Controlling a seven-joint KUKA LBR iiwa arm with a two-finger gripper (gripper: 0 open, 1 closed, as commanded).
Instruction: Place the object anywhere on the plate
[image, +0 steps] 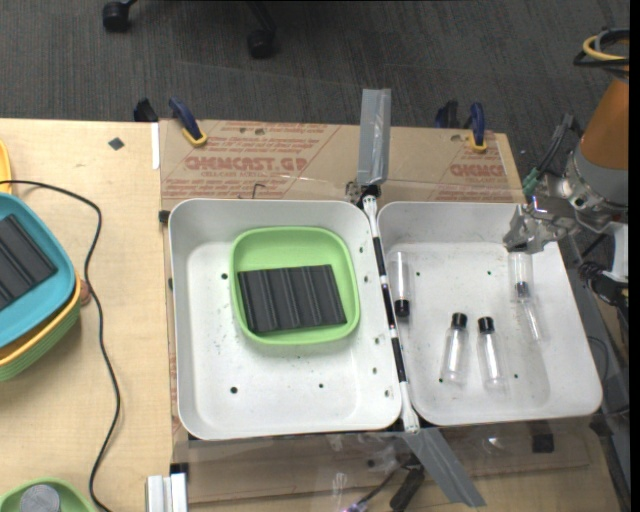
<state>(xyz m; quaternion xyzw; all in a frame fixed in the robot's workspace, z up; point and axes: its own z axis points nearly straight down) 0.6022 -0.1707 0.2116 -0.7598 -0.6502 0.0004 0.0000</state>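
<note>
1. The pick-up is in hand: the gripper (524, 240) hangs over the right bin's (560, 395) far right corner; I cannot tell its state.
2. A clear vial (524, 298) lies just below it, slanting nearward.
3. Next comes a grasp, then carrying left to the green plate (292, 245).
</note>
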